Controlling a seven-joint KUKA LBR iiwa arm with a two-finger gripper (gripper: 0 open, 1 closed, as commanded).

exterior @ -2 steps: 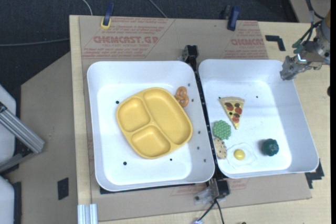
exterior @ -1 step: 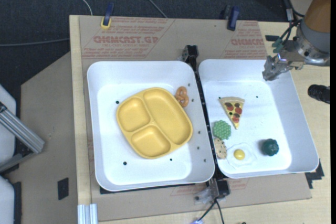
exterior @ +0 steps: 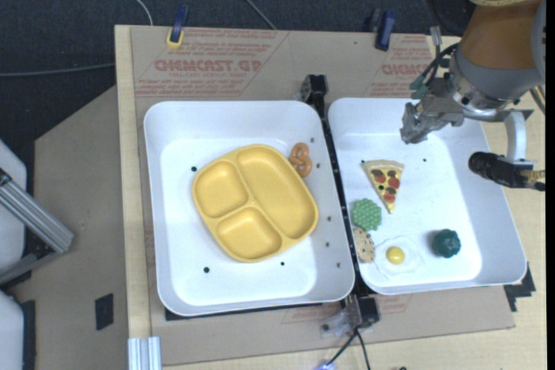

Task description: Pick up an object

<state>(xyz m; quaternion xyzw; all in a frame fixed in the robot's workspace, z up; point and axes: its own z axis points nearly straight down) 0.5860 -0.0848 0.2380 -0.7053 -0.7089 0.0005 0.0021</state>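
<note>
The arm reaches in from the right, its claw pointing down over the right bin's far end, above the pizza slice. Whether the claw is wide or narrow, I cannot tell.

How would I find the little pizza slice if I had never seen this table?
Look in the right-hand shallow white bin, the one without the yellow divided plate. The small triangular toy pizza slice lies near its middle, above the round green bumpy toy and the toy fried egg. It is the only triangle, yellow with red dots and a tan crust.
</note>
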